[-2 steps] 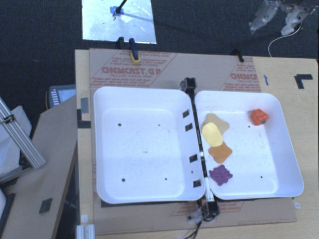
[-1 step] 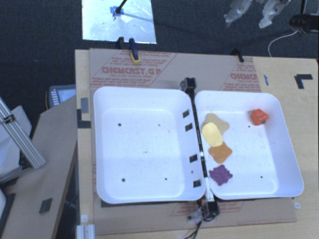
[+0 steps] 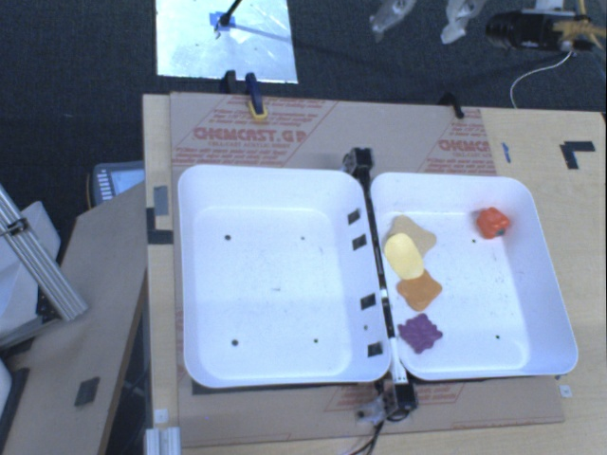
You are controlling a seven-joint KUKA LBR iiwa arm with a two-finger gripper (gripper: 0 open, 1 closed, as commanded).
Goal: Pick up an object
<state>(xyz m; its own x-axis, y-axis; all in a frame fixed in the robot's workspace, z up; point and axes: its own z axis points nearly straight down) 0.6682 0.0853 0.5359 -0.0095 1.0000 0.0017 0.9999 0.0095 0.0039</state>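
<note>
My gripper (image 3: 424, 17) hangs at the top of the camera view, beyond the bench's far edge, open with nothing between its fingers. The right bin (image 3: 531, 349) holds the objects. An orange-red lump (image 3: 491, 222) lies near its far right corner. Along its left side sit a tan flat piece (image 3: 417, 230), a yellow rounded piece (image 3: 403, 255) partly over it, an orange-brown piece (image 3: 419, 290) and a purple bumpy cluster (image 3: 420, 332). The gripper is well away from all of them.
The left bin (image 3: 270, 273) sits beside the right one, joined by a black-clipped divider (image 3: 372, 254). Both rest on a cardboard sheet (image 3: 313, 131). A shiny metal plate (image 3: 225, 25) lies beyond the bench at the top left. An aluminium rail (image 3: 38, 263) stands at the left.
</note>
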